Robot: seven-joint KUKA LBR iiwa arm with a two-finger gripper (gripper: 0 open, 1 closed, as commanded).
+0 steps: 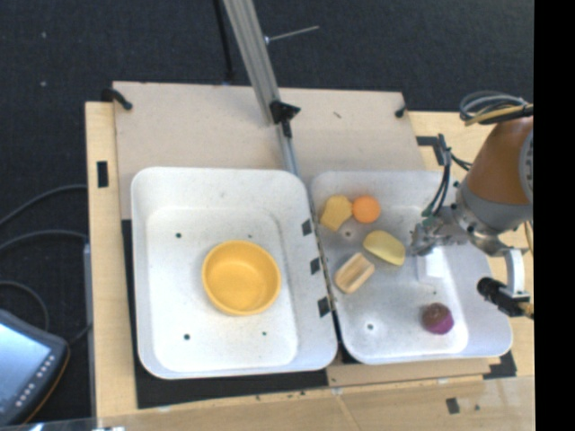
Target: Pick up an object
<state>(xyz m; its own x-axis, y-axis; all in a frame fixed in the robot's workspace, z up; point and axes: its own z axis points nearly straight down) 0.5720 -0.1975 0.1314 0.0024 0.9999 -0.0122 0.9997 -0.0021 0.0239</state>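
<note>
Purple fruit (437,318) in right bin (476,330), end effector (429,257) above

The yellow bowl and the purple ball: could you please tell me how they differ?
The yellow bowl is wide, open and hollow; the purple ball is small, round and dark. The yellow bowl sits alone in the left bin; the purple ball lies in the right bin, among other items. Both rest untouched.

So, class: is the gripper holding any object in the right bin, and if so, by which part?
It cannot be told. The gripper sits low over the right bin, just right of the yellow lemon-like piece, but nothing visibly sits in its grasp.
</note>
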